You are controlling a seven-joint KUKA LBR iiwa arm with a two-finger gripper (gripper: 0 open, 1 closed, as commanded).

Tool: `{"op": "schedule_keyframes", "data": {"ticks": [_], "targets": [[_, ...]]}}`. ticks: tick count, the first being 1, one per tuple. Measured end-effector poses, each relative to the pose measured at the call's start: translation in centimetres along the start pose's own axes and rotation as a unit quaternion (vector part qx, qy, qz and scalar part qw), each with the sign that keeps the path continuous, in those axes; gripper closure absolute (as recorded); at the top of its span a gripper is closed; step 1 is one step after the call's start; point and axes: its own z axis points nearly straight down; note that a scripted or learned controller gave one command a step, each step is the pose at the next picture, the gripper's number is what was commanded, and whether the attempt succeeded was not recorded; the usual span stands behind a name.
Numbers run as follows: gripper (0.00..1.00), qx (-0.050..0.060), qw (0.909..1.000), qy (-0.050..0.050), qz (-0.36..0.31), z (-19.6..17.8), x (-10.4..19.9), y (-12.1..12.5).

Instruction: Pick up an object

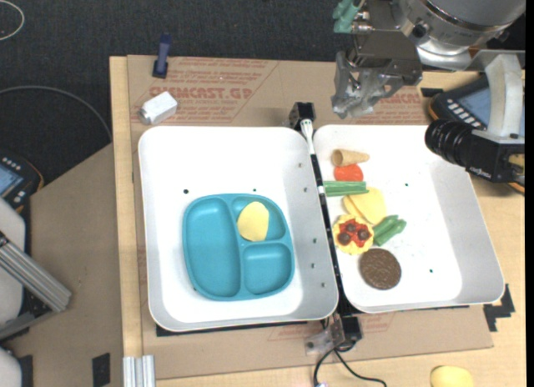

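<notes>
My gripper [360,102] hangs above the far edge of the right bin [450,210], with nothing visible between its fingers. In that bin's left part lies a cluster of toy food: a cone-shaped piece [350,158], a red piece [349,173], a green bean [345,188], a yellow wedge [367,206], a small pizza [352,233], a green pod [389,228] and a brown cookie [380,268]. The left bin [167,177] holds a blue divided tray [219,252] with a yellow lemon-like piece [254,221] in its upper right compartment.
A white block [158,108] and a blue clip [162,55] lie on the cardboard behind the left bin. A yellow object [450,375] sits at the bottom right, off the bins. The right half of the right bin is bare.
</notes>
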Motion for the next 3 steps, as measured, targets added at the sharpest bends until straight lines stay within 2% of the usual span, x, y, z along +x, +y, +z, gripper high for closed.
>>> {"op": "schedule_keyframes", "data": {"ticks": [1,2,3], "targets": [[1.0,0.015,0.9999,-0.005,0.003,11.6,-0.8,-0.3],[1.0,0.002,1.0,0.0,-0.002,1.9,5.1,3.1],[1.0,0.013,0.9999,-0.004,-0.002,8.6,9.4,-0.4]]}}
